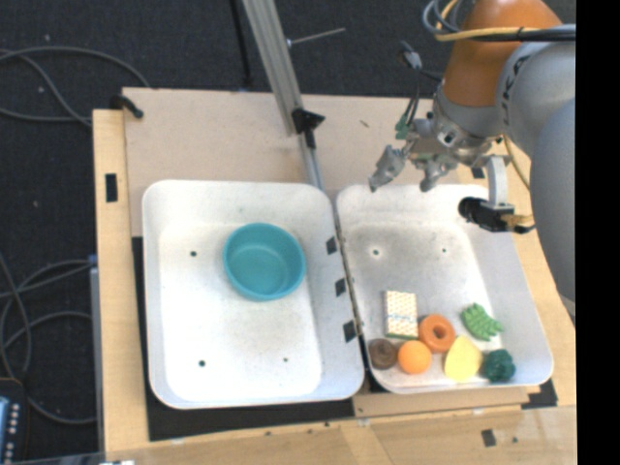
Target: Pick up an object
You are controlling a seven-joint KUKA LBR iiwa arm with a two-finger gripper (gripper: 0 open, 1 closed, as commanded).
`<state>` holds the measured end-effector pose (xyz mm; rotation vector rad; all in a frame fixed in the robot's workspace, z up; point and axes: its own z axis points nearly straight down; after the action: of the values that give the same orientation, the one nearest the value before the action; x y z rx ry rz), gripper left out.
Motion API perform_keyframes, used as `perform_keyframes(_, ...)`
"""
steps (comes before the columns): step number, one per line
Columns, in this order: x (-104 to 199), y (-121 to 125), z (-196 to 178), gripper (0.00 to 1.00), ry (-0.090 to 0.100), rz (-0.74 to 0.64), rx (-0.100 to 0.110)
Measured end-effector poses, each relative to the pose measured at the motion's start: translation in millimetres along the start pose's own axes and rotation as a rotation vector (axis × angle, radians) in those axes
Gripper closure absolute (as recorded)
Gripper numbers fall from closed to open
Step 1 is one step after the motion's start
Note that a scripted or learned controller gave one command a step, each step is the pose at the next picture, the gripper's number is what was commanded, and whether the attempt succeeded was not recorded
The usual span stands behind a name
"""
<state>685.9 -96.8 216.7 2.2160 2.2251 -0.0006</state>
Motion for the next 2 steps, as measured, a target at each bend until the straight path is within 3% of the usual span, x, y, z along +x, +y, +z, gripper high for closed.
perform_keyframes(1, 0, 0, 0, 0.00, -0.001, 0.000, 0.000)
perform_keyframes(2, -3, -7, 62, 0.00, -0.002, 0.004, 0.005)
